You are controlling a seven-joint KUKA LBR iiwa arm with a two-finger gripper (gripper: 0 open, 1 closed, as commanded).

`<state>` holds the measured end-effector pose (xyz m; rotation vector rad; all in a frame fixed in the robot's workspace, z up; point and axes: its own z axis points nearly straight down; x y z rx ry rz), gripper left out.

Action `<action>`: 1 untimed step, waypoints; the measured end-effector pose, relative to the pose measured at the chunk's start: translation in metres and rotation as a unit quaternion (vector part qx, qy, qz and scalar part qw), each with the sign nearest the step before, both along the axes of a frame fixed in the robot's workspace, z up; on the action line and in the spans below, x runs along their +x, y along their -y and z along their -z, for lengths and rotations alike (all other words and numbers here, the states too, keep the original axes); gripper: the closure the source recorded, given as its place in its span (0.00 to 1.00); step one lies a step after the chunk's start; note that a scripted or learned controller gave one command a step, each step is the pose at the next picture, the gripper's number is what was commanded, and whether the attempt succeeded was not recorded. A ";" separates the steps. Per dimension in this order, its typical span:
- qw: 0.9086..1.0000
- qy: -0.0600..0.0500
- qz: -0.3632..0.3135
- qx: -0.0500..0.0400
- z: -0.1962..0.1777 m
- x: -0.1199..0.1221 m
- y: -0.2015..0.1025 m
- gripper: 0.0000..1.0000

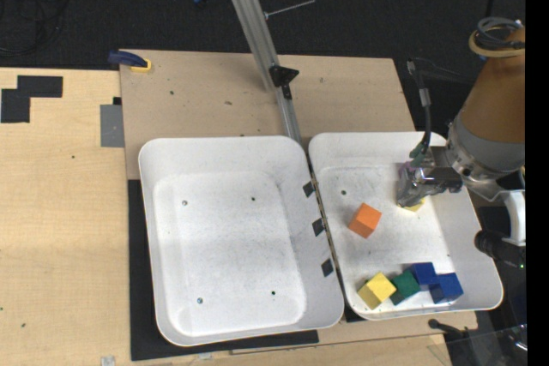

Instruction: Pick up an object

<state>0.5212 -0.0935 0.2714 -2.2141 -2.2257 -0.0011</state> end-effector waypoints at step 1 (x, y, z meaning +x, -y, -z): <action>1.000 -0.002 0.001 0.000 0.018 0.009 -0.052 1.00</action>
